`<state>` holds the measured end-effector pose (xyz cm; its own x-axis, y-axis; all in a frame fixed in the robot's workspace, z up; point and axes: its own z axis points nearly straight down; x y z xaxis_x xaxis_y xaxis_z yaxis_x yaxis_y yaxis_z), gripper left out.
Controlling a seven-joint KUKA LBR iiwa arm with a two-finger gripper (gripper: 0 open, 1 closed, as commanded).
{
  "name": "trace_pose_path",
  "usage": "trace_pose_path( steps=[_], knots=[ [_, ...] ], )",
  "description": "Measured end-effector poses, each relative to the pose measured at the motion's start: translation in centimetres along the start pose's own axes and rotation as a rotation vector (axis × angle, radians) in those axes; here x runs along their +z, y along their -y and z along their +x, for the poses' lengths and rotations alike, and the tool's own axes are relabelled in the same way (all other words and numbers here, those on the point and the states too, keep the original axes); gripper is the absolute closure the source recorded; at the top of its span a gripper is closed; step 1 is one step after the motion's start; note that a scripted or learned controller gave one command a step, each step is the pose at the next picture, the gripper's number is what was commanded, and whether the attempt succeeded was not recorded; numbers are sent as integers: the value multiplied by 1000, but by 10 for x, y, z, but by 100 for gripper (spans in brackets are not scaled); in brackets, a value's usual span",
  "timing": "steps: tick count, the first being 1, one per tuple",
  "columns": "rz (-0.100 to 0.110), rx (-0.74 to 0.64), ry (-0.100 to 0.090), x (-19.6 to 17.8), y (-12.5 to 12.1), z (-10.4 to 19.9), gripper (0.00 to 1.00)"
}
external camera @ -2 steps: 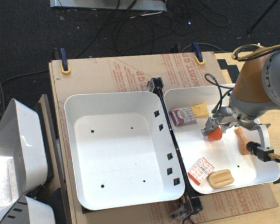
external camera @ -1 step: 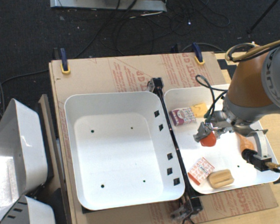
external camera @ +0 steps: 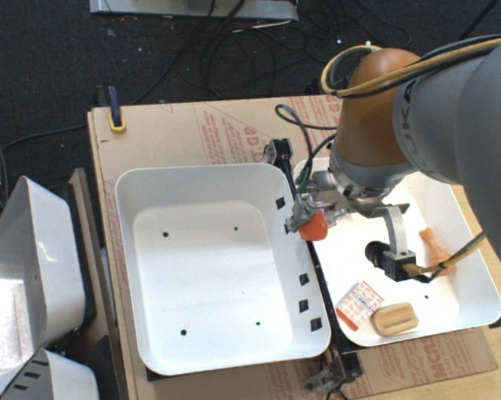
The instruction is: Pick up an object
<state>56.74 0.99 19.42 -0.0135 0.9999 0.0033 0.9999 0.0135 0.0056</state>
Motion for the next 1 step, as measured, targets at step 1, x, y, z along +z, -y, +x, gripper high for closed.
trace_pose_path(
  steps=[1],
  knots=[
    [12, 8, 1, 2, 77, 33, 100]
  ],
)
